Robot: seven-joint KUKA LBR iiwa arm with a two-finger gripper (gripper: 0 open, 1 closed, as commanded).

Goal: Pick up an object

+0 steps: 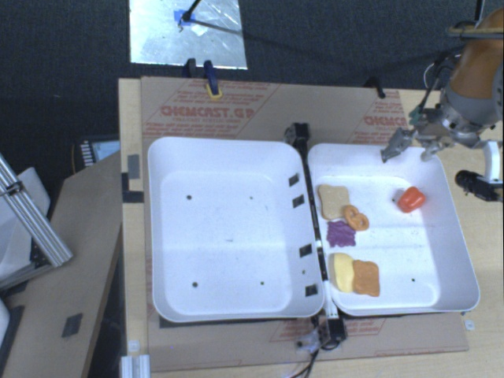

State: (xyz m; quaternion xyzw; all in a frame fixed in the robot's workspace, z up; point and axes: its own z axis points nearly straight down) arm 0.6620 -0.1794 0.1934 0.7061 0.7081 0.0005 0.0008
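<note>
Two shallow white bins sit side by side on a tan board printed with red lettering (206, 110), which lies on a pale wooden bench (488, 235). Behind the board the floor is dark carpet, with a square of crinkled silver foil (187, 20) lying on it. The left bin (161, 211) holds nothing but a few small dark dots on its floor. The right bin (453, 274) carries all the toy food. A red-orange pepper-like piece (410, 199) lies alone toward the bin's right side, rounded and glossy. Near the divider between the bins lies a tan slice like bread (333, 200), and just beside it an orange pretzel-shaped piece (356, 218). Below these sits a purple lump (340, 233), then a pale yellow block (342, 272) touching an orange-brown slab (366, 278). The grey arm with its orange band (480, 69) reaches in from the right, and the gripper (412, 146) hangs over the far edge of the right bin, above and apart from the pepper. Its two fingers (391, 148) are spread wide with nothing between them
</note>
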